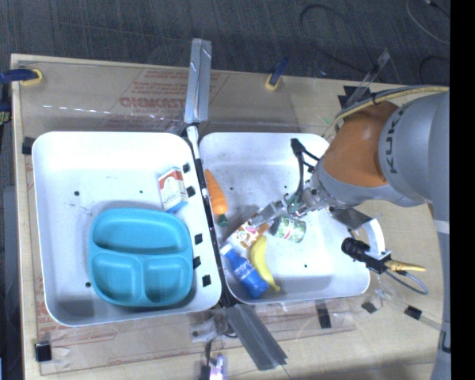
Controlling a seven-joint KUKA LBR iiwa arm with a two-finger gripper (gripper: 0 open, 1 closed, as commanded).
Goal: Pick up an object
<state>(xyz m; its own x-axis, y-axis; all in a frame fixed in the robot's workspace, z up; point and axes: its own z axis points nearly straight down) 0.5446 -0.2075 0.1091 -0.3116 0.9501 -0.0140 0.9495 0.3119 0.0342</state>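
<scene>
Fingers (279, 212) low in right bin (317, 279) among clutter, their spread and hold unclear.

Seen from above, the grey arm (412, 145) with its orange band reaches from the right into the right bin (317, 145), its gripper (289, 212) low over a cluster — a small green-labelled can (290, 229), a banana (261, 261), a blue packet (243, 271) and a carrot (214, 192). The left bin (71, 172) holds a blue divided tray (142, 257) and a small red-and-white carton (171, 188) on the wooden desk (103, 85).
</scene>
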